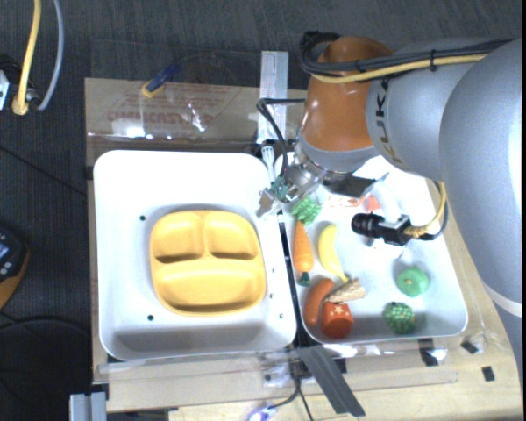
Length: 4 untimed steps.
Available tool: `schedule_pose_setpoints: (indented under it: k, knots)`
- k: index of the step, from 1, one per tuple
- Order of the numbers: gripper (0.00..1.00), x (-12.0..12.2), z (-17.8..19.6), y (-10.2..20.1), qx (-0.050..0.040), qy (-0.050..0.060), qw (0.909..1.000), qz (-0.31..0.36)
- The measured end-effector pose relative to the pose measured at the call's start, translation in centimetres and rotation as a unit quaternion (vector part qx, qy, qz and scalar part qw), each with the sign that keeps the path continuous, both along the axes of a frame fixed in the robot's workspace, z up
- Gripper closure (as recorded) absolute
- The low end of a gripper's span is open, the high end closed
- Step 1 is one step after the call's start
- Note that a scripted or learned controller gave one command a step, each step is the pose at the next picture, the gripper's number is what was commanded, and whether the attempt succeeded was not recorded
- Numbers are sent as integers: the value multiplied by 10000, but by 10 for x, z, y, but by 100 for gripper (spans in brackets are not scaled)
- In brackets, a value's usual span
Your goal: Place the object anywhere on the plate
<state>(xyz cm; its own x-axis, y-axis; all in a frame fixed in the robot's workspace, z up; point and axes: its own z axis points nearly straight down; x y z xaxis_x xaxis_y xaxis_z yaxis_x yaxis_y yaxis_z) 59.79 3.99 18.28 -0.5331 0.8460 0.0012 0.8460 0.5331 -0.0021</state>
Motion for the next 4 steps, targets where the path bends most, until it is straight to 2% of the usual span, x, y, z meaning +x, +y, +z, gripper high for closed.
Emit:
schedule_pose_setpoints:
  k: [1,2,3,4]
  knots:
    - [100,-40,227,57,-8,-22,9990,447]
    - [100,-81,151,141,-4,-2,10000,0]
    - [100,-83,103,114,-6,-6,9990,451]
    - [0,-84,103,114,-3,-6,9990,455]
